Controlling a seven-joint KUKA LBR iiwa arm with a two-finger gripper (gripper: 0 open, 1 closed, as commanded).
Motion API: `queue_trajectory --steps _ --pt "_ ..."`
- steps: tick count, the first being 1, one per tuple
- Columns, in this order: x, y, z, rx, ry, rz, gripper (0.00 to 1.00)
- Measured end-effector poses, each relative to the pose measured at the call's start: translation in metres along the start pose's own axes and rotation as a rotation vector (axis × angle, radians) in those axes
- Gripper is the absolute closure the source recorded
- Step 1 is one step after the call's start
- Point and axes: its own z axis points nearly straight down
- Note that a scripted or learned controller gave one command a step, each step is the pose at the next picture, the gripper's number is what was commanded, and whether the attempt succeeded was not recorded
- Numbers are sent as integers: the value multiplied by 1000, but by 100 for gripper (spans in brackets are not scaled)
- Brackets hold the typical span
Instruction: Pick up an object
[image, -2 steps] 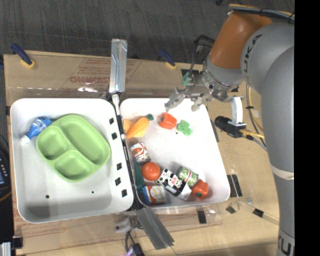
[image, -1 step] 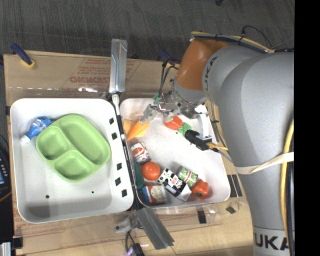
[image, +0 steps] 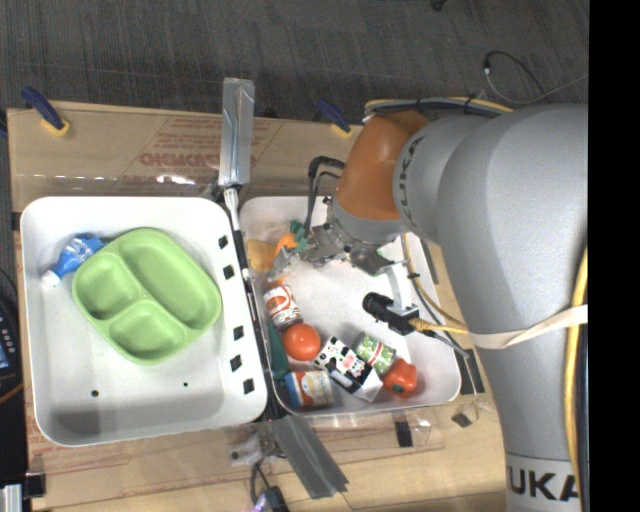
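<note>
Two bins, gripper (image: 312, 243) down in the right bin (image: 440, 395) above the tomato (image: 301, 342), reaching stage; jaws can't tell, next needs a clean close.

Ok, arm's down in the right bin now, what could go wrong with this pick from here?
Crowding: the hand sits in the far corner of the right bin, close to its wall, so it may hit the wall rather than an object. The small orange item beside it lies against the divider and could be pushed away rather than picked. The other objects, such as the tomato and the can, lie packed together, so a neighbour might get dragged.
</note>
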Motion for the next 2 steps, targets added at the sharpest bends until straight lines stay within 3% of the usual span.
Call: queue_trajectory --steps 1,2 --pt "0 0 -10 1 -1 -4 100" --pt "31 28 -132 -4 -2 -13 100"
